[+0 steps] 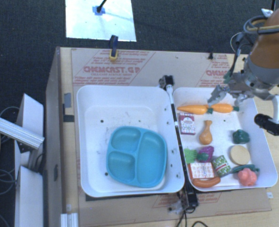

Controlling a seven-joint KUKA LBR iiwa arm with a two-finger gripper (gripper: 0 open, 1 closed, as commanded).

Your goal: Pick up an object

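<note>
Camera view: blue tray [137, 157] in left bin [89, 103]; toy food in right bin [267, 160].

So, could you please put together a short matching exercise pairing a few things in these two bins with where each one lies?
Things:
1. blue divided plate
2. carrot
3. pink toy
4. chicken drumstick

Places:
A. near right corner of the right bin
B. far end of the right bin, just under the tool
C. middle of the right bin
D. left bin

Pairs: 1-D, 2-B, 3-A, 4-C
</note>
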